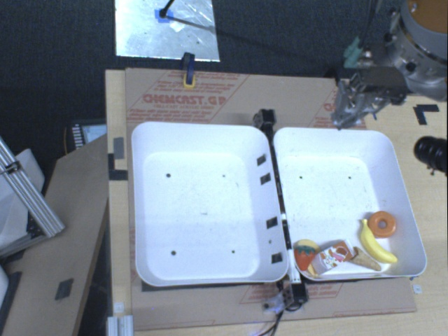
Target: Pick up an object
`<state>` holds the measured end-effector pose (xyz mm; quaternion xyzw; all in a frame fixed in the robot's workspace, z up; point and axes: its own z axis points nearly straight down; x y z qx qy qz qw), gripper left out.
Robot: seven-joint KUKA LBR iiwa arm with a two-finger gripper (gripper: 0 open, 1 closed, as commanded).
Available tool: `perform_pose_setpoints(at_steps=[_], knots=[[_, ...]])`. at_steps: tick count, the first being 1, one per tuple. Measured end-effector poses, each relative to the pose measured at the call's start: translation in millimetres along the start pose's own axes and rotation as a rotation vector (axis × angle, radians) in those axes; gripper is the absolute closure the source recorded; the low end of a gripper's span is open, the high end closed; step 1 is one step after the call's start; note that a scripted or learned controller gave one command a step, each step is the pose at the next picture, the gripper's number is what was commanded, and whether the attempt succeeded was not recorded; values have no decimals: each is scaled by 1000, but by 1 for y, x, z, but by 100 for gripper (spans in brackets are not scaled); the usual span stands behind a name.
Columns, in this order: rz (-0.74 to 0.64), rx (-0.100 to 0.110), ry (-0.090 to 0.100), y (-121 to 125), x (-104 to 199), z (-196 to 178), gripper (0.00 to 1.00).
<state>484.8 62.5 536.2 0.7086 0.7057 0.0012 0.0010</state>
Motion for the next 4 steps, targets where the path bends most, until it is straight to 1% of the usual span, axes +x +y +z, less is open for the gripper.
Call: perform_pose_setpoints(at_steps=[1, 2, 3, 4], knots=[[3, -1, -2, 2, -76, 1, 100], [1, 10, -1, 1, -134, 103, 100], [-12, -2, 0, 2, -92, 77, 100], [-12, -3, 1, 2, -57, 44, 100]])
